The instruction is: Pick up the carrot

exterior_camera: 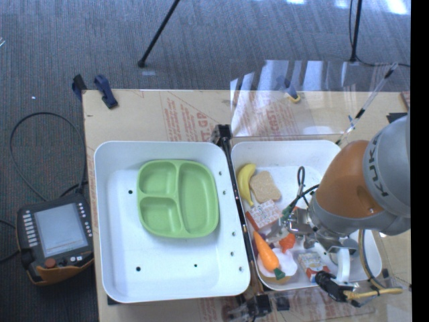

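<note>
The arm [362, 180] hangs over the right bin [322, 146]; I cannot tell its claw's state. The carrot [266, 254] lies along that bin's near-left edge: probably light, stiff, smooth. Pinch across its thick middle.

Robotics lab, teach pendant [57, 237], tripod legs [161, 25]

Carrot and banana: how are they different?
The carrot is orange with a green end; the banana is yellow. The carrot looks straight, the banana curves. The carrot lies near the front of the right bin, the banana farther back. Both lie by that bin's left wall.
</note>
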Tool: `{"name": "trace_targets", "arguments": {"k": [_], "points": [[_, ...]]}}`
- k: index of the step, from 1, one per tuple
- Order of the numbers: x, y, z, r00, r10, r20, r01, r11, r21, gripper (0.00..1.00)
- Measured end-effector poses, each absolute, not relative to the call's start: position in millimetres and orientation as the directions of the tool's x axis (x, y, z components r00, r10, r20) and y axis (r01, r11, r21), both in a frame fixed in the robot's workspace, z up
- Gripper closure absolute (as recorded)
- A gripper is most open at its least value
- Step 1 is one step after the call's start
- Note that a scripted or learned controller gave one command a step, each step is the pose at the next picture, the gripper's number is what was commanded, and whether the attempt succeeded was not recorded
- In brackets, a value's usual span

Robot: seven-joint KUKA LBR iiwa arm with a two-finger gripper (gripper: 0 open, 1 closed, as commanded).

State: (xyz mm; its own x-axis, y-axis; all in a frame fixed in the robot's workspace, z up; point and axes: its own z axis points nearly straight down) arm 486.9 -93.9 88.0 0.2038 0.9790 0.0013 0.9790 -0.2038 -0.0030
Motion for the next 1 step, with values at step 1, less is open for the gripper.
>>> {"name": "trace_targets", "arguments": {"k": [1], "points": [[475.7,-86.6,87.6,0.464,0.886,0.002,0.886,-0.464,-0.003,0.0]]}}
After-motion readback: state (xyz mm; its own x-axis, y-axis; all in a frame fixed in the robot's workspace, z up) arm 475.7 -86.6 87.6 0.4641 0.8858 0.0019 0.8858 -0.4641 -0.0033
